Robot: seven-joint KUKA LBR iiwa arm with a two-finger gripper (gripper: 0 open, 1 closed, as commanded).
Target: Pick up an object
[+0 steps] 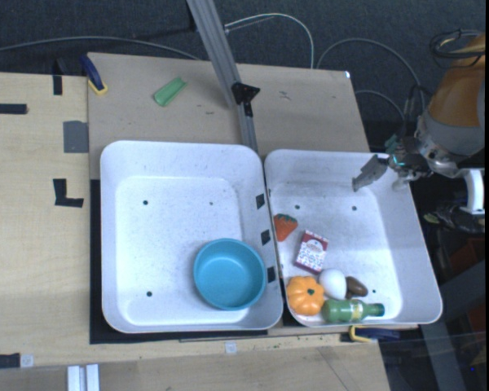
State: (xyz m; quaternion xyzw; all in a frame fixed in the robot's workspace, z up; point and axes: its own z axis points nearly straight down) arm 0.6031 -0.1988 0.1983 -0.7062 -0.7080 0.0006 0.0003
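Several toys (326, 282) lying clustered in the right bin's (407, 243) near corner, well apart from the gripper (372, 173); hovering at that bin's far right edge; finger spread impossible to tell.

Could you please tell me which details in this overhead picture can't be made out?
- gripper: small and blurred over the right bin; its finger state is unclear.
- red box: printing too small to read.
- brown item: partly hidden behind the white egg; identity unclear.
- arm: cut off by the right edge.
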